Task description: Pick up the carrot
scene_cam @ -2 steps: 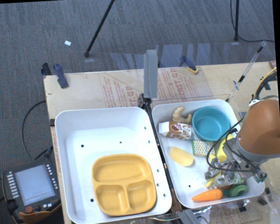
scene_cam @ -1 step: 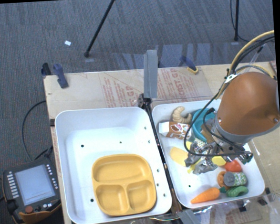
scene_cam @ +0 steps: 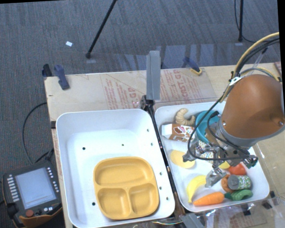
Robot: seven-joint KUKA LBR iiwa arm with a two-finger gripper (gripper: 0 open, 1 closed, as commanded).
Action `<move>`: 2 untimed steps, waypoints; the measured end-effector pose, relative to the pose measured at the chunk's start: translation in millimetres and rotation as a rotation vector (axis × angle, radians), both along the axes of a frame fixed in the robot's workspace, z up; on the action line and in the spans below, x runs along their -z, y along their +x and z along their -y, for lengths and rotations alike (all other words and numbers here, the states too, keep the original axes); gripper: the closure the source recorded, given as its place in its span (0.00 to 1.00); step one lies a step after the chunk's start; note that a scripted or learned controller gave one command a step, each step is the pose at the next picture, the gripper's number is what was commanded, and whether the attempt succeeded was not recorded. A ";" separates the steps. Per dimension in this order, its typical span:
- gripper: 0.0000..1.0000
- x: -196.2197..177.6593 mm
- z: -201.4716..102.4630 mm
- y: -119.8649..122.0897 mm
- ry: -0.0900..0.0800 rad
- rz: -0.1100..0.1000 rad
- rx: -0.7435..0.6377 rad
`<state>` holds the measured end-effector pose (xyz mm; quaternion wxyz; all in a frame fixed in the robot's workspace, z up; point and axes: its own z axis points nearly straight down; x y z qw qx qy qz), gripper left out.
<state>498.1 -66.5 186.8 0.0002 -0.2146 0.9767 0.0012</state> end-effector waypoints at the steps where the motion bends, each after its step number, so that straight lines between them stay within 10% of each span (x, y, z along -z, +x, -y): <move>1: 0.00 81.2 39.8 -5.4 0.000 0.007 -0.375; 2: 0.00 94.3 85.0 -9.7 -0.008 0.028 -0.697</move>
